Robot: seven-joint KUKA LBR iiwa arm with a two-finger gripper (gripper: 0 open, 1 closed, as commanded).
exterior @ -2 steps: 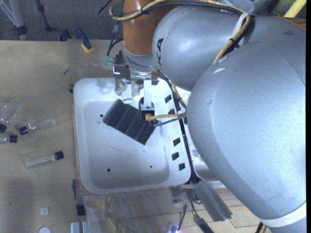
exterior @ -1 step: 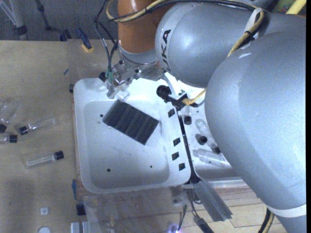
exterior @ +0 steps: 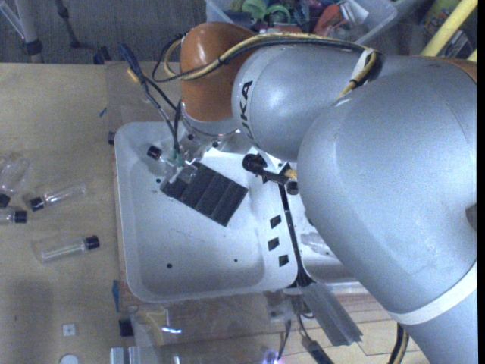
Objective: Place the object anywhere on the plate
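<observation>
Far left on the wooden table (exterior: 53,112) there's a scatter of small clear vials with black caps (exterior: 67,245), well apart from the action, so they shouldn't matter. Moving right you hit the left white bin (exterior: 132,264), with a dark ribbed rectangular slab (exterior: 206,191) lying flat in its upper part at an angle. My guess is that's the "plate", though it looks more like a black grille. The rest of that bin floor is bare apart from a couple of tiny dark specks.

The claw (exterior: 182,165) sits right at the slab's upper left corner, under the orange band (exterior: 208,70). It's too small and cluttered with cables there, so I honestly cannot tell its state or whether it has anything in it. I also can't pick out the object with any confidence. There's a small black bit (exterior: 154,152) just left of the claw by the bin's back wall, which could be it, or could be hardware.

Judging by the position, this looks like the placing step, or a grab right next to the plate. Next move would need the thing lowered onto the slab's flat face, not its edge.

To the right, the big grey arm (exterior: 379,188) covers most of the second bin. Up top behind it is a tub of colourful toys (exterior: 303,2), out of the way.
</observation>
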